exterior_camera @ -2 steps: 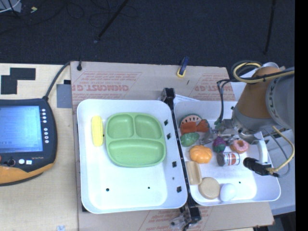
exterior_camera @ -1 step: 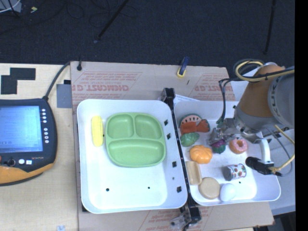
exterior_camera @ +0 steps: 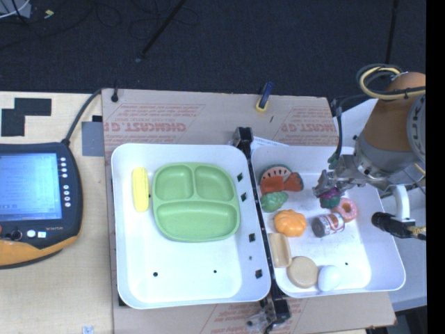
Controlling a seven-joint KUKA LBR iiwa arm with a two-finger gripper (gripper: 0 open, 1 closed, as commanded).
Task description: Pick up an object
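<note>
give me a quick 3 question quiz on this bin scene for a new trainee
1. True or false: the green divided plate lies in the same bin as the yellow corn.
2. Which item sits nearest the gripper? A) the orange pumpkin B) the purple and green item C) the white egg
3. Fill in: the pink donut lies in the ____ bin as the camera sees it.

Key
1. True; both are in the left bin.
2. B; it lies right at the gripper, while the pumpkin and egg are farther off.
3. Right; the right bin holds the donut.
</note>
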